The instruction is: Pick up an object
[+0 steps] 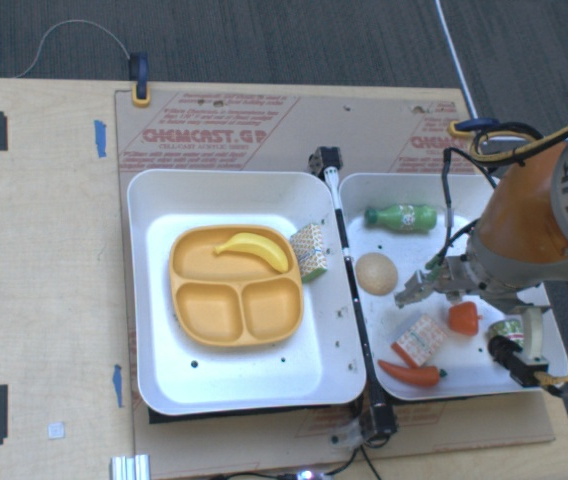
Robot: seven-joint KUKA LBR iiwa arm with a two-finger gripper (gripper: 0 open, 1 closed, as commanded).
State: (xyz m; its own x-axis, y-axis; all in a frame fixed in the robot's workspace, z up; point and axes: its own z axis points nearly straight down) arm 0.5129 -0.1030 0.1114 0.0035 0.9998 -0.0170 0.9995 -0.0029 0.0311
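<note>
My gripper (414,290) hangs over the middle of the right bin (461,190), just right of a beige round object (375,272) and above a small red and white carton (421,339). An orange-red object (463,317) lies right beside the wrist. A green bottle (401,217) rests on its side at the bin's back. A red chili pepper (409,373) lies along the front wall. Nothing is visibly held. The arm's grey and orange body covers the bin's right side.
The left bin (142,298) holds an orange divided plate (204,318) with a banana (254,249) in its back compartment. A small patterned box (310,251) leans by the plate's right edge. A small green and white item (509,328) peeks out under the arm.
</note>
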